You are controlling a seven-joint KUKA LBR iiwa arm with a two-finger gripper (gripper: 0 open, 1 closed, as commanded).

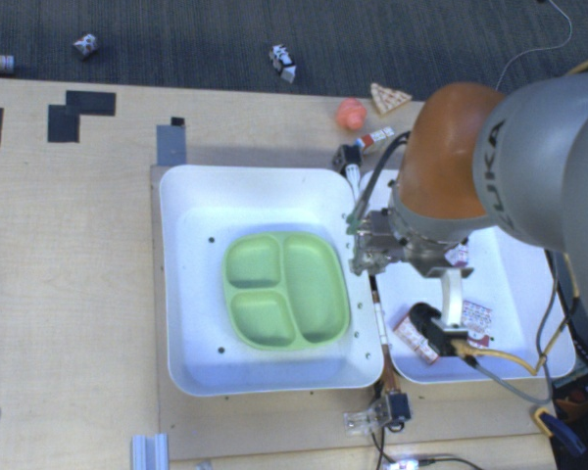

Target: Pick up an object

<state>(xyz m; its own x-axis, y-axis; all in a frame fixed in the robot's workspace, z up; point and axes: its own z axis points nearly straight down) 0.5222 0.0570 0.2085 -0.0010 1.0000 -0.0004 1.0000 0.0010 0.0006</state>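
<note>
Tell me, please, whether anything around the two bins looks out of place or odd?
Yes: several small items lie outside the bins. An orange ball and a pizza-slice toy sit on the bench behind the right bin, and small bits are scattered on the dark carpet beyond. The green divided tray sits slightly askew.

Dark ribbed carpet [196,18] along far edge, small litter scattered on it. Pale wooden bench [69,292] below; black tape patches [78,114] far left.

arm [549,155]: white letters "UKA" readable on its grey casing, running vertically, first letter cut off by the orange band | small carton [475,316] in right bin [529,262]: red print on white, too small to read | no other readable text
</note>
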